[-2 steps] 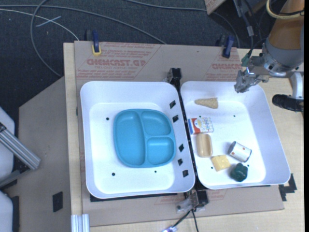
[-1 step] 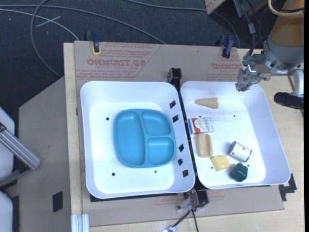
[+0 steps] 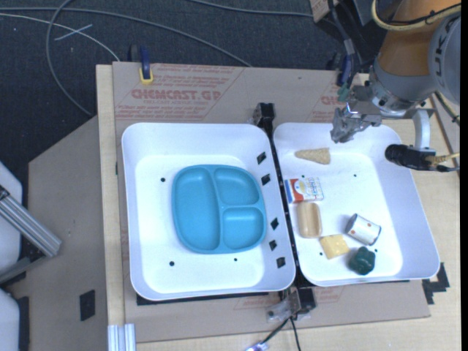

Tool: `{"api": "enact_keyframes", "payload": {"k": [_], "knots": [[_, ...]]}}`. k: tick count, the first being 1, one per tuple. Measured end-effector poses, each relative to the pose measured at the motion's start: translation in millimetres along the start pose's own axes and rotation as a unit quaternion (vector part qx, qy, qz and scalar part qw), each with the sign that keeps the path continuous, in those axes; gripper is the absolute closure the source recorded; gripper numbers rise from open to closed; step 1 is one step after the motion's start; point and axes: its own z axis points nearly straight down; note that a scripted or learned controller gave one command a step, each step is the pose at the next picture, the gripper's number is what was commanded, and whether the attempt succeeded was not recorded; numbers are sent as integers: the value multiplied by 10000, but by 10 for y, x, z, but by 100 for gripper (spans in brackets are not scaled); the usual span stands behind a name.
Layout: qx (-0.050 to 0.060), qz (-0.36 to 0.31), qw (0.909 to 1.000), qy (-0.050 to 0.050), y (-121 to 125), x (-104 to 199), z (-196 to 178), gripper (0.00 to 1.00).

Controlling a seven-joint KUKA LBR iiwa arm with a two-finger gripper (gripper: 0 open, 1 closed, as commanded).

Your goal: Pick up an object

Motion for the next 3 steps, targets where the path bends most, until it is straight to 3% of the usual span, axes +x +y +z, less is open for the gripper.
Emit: {"api": "enact_keyframes", "payload": {"k": [3], "knots": [[-23, 2, 10000, -7, 210, 1619, 8, 100]]}}
